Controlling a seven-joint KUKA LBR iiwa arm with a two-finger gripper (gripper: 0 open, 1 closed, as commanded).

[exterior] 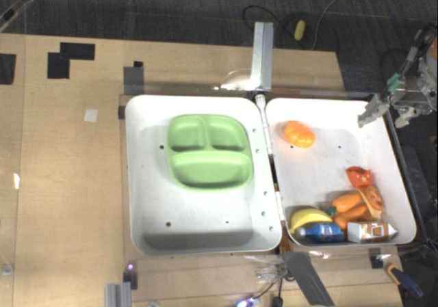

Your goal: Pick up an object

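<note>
In the right bin (328, 162) an orange round fruit (299, 134) lies alone near the far left. Several items crowd the near right corner: a red piece (359, 177), an orange carrot (349, 204), a yellow banana (308, 217), a blue can (321, 233) and a white bottle (369, 232). My gripper (385, 114) hangs over the bin's far right corner, open, with nothing between its fingers. It is well apart from the fruit and the pile.
The left bin (147, 217) holds a green divided plate (207, 150). A metal post (263, 52) stands behind the wall between the bins. Cables and a yellow piece (299, 29) lie on the dark floor beyond the bench.
</note>
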